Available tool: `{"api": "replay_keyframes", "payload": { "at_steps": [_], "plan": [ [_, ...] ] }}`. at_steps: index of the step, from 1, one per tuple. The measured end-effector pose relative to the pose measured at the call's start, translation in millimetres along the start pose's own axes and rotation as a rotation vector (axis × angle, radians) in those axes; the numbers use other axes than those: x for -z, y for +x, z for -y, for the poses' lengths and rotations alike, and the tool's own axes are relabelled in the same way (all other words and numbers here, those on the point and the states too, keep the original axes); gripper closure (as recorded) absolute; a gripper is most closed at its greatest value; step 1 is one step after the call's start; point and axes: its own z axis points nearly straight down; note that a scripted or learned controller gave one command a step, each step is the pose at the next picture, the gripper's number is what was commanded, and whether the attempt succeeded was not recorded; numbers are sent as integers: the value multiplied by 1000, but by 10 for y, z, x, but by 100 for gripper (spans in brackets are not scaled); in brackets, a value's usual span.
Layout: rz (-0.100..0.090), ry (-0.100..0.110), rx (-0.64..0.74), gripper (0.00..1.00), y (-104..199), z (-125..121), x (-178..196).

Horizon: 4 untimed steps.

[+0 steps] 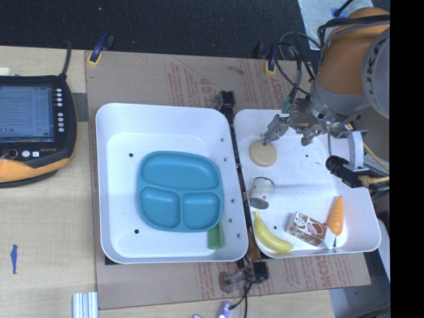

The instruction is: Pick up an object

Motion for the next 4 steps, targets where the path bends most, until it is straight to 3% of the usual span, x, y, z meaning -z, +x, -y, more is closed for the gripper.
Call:
{"api": "replay_keyframes", "payload": {
  "at_steps": [1, 2, 3, 4],
  "plan": [
    [0, 3, 0, 0, -221, -363, -1259],
    [0, 2, 5, 100, -221, -376, -1138],
    [0, 3, 5, 0, -219, -375, -1140],
    [0, -1, 1, 0, -272, -575, -1243]
  ]
}}
